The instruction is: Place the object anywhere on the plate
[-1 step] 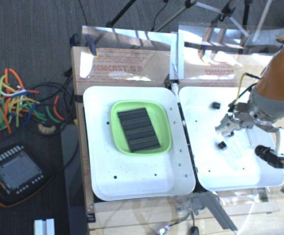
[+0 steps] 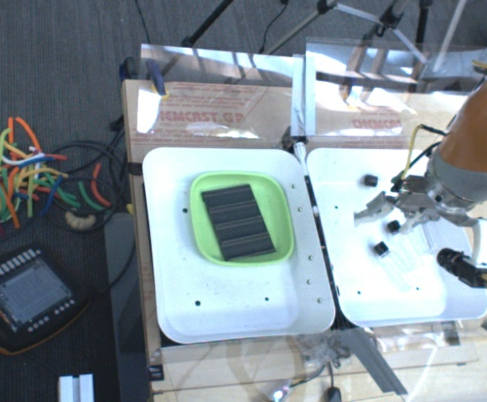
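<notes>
Evidently the task's object, a dark ribbed block (image 2: 238, 222), already lies flat on the green plate (image 2: 199, 224) in the left bin (image 2: 226, 308), well inside the rim. Over the right bin (image 2: 344, 291) the pincer (image 2: 398, 210) hovers among small dark pieces (image 2: 380, 247); whether it is open or closed cannot be told, and nothing shows between its tips. Judged complete: the sound step now is a straight lift clear, avoiding the divider. Beyond the desk (image 2: 226, 111), grey carpet carries coloured cables (image 2: 17, 174) at left and tripod legs (image 2: 344, 7) farther off.
</notes>
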Controlling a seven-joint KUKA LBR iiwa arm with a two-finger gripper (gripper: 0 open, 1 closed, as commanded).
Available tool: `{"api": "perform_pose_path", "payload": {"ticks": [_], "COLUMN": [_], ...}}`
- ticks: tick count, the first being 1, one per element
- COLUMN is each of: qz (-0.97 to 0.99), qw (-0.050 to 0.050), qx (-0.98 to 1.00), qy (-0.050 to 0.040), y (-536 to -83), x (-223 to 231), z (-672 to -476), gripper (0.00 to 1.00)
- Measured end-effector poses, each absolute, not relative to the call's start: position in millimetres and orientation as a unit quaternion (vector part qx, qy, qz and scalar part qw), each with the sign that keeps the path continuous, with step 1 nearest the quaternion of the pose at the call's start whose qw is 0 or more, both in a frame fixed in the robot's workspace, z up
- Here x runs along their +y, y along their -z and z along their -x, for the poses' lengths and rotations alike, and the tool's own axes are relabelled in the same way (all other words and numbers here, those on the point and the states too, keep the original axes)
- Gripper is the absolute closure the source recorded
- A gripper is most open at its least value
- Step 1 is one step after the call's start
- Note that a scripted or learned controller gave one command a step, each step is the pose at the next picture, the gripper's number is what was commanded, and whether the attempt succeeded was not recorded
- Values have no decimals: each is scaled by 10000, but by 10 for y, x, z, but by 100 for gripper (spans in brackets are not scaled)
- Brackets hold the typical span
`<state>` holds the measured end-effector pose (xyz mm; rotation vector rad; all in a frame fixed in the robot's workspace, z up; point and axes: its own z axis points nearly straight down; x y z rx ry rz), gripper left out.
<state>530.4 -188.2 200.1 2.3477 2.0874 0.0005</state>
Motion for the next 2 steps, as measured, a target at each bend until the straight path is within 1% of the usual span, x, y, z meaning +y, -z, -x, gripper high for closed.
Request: {"api": "perform_pose_path", "payload": {"ticks": [1,2], "qz": [-7321,-7559], "qw": [4,28], "qx": [6812,6546], "qy": [2,2], "y": [-2191,-3695], "x": [-2191,-2184], "z": [-5375,-5110], "gripper": [0,0]}}
